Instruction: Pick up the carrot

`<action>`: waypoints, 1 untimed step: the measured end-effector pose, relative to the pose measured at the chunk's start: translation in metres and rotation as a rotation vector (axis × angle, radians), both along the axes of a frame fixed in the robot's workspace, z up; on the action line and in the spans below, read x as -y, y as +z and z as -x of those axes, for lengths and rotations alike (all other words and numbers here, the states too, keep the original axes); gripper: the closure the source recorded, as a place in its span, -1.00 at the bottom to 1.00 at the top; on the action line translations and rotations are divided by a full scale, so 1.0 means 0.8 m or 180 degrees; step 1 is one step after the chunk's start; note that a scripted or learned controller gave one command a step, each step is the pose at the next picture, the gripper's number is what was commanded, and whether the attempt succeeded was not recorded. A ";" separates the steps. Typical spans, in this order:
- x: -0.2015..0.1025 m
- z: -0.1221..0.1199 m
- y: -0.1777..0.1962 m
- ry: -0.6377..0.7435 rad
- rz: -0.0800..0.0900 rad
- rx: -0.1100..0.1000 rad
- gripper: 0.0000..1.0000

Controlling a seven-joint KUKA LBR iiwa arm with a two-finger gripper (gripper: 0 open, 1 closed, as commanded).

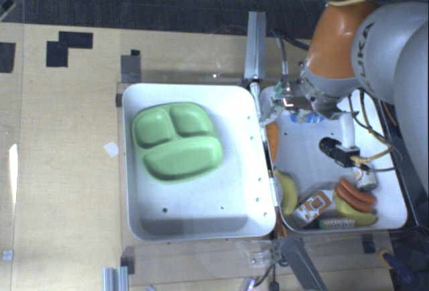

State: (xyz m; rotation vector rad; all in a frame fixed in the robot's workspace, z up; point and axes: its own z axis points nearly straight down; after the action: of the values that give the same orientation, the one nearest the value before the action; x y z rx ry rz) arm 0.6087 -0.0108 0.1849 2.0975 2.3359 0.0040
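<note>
Carrot (272, 141) is lying along the right bin's (395, 216) left wall while the gripper (276, 103) is hovering by its upper end, its opening impossible to tell, so the descent is needing to clear the divider and straddle the carrot.

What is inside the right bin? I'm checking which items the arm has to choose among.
The right bin holds a carrot along its left wall, a banana, a hot dog and a small carton. The arm covers its upper part.
</note>
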 end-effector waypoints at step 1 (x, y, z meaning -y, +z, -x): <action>0.066 -0.057 0.001 -0.0219 0.0003 0.0004 -1.00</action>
State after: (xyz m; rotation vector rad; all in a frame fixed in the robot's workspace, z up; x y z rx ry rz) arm 0.6540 -0.0639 0.1857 2.1757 2.2612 0.0041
